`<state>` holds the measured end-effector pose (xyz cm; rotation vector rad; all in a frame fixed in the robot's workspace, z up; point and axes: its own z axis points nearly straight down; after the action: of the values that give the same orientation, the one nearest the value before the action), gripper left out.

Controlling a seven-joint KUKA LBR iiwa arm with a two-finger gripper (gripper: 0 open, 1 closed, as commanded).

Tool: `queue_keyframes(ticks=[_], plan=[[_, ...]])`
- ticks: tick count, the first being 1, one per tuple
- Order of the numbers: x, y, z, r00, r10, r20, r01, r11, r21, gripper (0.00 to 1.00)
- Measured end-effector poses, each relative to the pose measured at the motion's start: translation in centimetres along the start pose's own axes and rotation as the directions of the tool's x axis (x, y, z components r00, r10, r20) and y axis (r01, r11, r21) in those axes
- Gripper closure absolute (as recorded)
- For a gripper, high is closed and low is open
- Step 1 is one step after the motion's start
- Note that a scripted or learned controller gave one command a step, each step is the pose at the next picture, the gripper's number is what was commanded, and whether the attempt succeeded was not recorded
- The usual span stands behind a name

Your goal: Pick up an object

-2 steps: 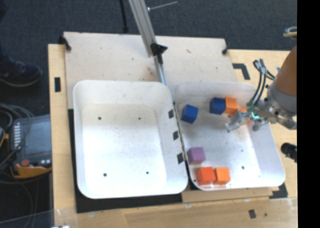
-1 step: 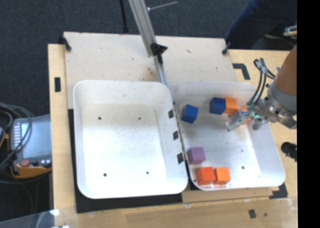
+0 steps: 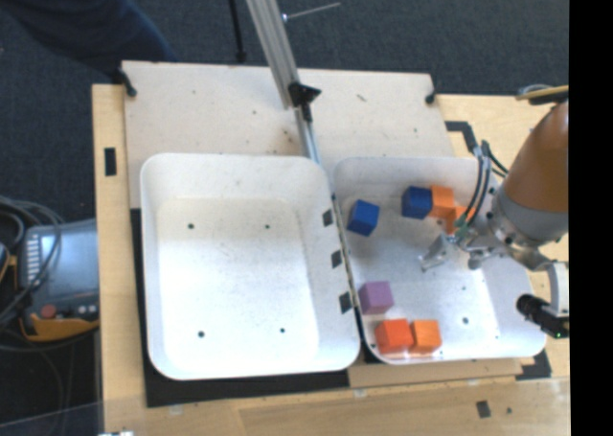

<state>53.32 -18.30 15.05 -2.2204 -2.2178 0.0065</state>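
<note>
We found every block in the right bin [image 3: 498, 324], which fits the arm [image 3: 536, 171] reaching in from that side. The left bin [image 3: 153, 262] sat beside it on the counter [image 3: 115, 396].

The claw [image 3: 442, 254] hung low over the middle of the right bin, above bare floor. We could not tell whether it was apart or together, and we saw no block in it.

Just far of the claw, a blue block [image 3: 416, 201] and an orange block [image 3: 442, 202] stood touching near the far wall. We judged these the likeliest targets, though being pressed together they left little room for a clean grasp between them. Another blue block [image 3: 362, 217] lay tilted towards the left wall, standing free and so easier to take. A purple block [image 3: 374, 296] sat by the left wall, and two orange blocks [image 3: 407, 335] were tucked side by side against the near rim, where the wall would crowd a grasp.
</note>
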Motion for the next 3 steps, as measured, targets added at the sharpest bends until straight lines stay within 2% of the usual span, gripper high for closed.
queue_keyframes(ticks=[1, 2, 3], plan=[[-0.1, 0.0, 5.1, 1.000, 0.001, 0.001, -0.001, 1.000, -0.004, 0.00], [-0.2, 0.2, 3.8, 1.000, 0.008, 0.000, -0.007, 1.000, -0.012, 1.00], [-0.4, 0.2, -2.6, 1.000, -0.004, 0.002, 0.004, 1.000, -0.013, 1.00]])
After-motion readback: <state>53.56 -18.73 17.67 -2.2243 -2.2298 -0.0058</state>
